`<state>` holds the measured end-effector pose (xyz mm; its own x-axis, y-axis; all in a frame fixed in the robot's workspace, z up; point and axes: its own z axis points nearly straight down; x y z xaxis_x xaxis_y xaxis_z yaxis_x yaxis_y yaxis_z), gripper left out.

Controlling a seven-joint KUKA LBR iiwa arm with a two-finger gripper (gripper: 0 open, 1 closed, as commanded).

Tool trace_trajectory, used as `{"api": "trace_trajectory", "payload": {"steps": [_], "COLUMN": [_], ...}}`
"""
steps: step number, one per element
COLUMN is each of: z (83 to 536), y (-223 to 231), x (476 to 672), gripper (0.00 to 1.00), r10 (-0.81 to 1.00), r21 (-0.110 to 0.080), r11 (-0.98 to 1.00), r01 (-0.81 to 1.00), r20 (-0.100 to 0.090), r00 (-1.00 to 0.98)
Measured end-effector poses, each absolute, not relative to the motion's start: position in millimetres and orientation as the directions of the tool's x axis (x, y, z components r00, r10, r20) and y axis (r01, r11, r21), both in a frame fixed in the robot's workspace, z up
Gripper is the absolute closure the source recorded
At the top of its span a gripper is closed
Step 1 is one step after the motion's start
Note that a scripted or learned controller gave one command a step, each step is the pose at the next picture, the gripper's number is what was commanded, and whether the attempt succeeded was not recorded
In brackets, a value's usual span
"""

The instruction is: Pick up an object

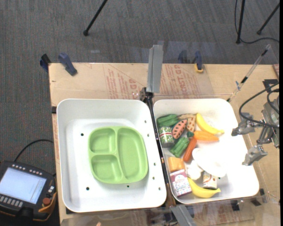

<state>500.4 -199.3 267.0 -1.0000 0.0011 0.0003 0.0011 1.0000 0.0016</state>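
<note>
Toy food pile [191, 147] in right bin [243, 185], left of spread, bare hand [247, 144].

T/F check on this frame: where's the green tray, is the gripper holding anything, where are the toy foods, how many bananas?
1. The green divided tray lies in the left bin. True.
2. The gripper holds a banana. False: nothing sits between its fingers; it hangs over the right bin's right rim.
3. The toy foods are piled in the right bin. True.
4. There is one banana. False: one banana lies near the top, another banana near the bottom.
</note>
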Motion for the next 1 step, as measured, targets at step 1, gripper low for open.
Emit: {"api": "trace_trajectory", "payload": {"steps": [1], "z": [142.1], "y": [-155.3], "x": [531.0], "gripper": [0.00], "r10": [0.053], "r21": [0.001], "r11": [0.999], "r01": [0.053], "r20": [-0.001], "r00": [-0.999]}}
